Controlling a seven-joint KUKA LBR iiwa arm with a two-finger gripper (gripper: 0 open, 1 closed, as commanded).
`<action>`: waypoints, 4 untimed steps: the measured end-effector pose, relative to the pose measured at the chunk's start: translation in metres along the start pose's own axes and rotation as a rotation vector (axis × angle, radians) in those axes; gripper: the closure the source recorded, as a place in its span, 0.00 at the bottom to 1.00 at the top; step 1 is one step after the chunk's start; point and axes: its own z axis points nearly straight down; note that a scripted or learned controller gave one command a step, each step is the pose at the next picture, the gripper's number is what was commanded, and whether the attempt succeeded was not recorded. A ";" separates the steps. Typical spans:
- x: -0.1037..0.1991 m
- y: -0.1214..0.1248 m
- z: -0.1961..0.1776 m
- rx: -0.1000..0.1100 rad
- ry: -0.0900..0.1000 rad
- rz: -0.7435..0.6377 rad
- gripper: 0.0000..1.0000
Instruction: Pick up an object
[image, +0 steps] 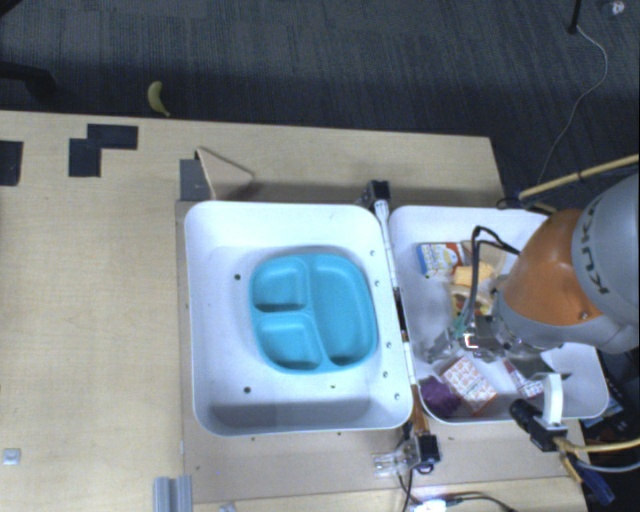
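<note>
The arm reaches in from the right, and its orange band (545, 275) hangs over the right bin (410, 290). My gripper (462, 345) points down into that bin, just above a red-and-white patterned packet (468, 382). A purple object (440, 397) lies at the bin's front left corner. A small blue-and-white carton (436, 259) and a yellow item (472, 277) lie farther back, partly behind the arm. Nothing is visibly held.
The left bin (215, 330) holds a blue tray (312, 310) with three compartments. A black divider rail (390, 260) runs between the bins. Cables and a clamp (420, 452) lie at the bench's front edge. The bench surface spreads out to the left.
</note>
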 end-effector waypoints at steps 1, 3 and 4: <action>0.000 0.002 -0.012 -0.005 -0.001 -0.001 1.00; 0.001 0.003 -0.022 -0.008 0.000 -0.003 1.00; 0.099 0.053 -0.098 0.005 0.002 -0.004 1.00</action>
